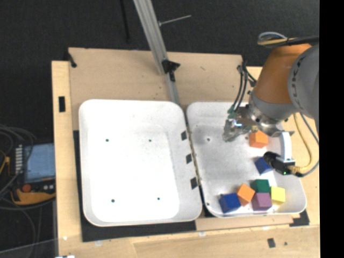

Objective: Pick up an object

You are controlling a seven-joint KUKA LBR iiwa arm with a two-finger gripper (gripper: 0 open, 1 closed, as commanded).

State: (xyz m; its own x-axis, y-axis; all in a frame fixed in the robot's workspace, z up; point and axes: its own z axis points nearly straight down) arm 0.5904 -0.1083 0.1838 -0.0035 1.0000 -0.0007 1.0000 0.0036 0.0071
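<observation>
Apparently the claw (232, 129) is hovering mid-approach over the right bin (215, 160) (grip state unreadable) — next it's needing to be descending onto the orange cube (259, 139).

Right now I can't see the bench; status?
Gripper low over right bin, grip unclear. Orange block beside it. Other blocks clustered at near edge.

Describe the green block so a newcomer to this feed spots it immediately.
Start at the right-hand white bin and go to its near right corner, where a cluster of blocks sits. The green block is at the back of that cluster, directly behind the purple block, with the yellow block on its right. It is the cluster's only green piece.
</observation>
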